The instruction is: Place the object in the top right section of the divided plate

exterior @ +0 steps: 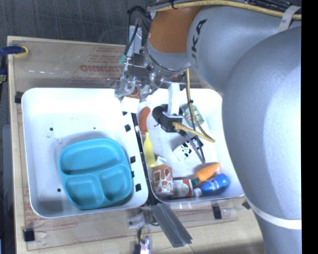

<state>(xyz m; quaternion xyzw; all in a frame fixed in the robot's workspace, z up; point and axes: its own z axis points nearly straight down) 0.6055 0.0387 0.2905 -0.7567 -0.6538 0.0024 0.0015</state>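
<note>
Since the gripper [131,89] sits at upper centre over the bin divider, its opening cannot be told, and no object is seen held. The blue divided plate [97,172] lies lower left; candidate objects are crowded right, so a mis-grab is likely.

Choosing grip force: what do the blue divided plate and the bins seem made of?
Divided plate: probably moulded plastic, matte to satin, with uniform colour and rounded compartment ridges. Left bin and right bin: likely glossy white plastic, with smooth curved walls catching bright reflections.
</note>
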